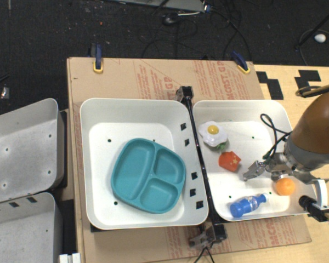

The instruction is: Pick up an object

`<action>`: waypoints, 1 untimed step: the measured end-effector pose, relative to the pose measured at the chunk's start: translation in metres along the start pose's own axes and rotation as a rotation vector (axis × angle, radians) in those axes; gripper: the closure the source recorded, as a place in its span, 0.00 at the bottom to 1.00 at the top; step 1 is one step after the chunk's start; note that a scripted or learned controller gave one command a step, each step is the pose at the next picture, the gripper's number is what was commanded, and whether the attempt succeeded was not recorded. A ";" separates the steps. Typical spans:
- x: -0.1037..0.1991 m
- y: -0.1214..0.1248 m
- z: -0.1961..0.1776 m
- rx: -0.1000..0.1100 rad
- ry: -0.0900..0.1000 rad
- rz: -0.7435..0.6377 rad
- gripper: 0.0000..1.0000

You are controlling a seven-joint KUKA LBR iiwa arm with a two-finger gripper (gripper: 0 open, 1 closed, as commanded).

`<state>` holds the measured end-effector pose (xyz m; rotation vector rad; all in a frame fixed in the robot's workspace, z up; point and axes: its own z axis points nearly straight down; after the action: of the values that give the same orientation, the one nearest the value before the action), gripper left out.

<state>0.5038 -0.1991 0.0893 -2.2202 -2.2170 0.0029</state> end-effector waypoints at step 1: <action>0.000 0.001 -0.013 -0.005 -0.002 0.001 1.00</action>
<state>0.5052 -0.1993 0.1021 -2.2247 -2.2188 -0.0006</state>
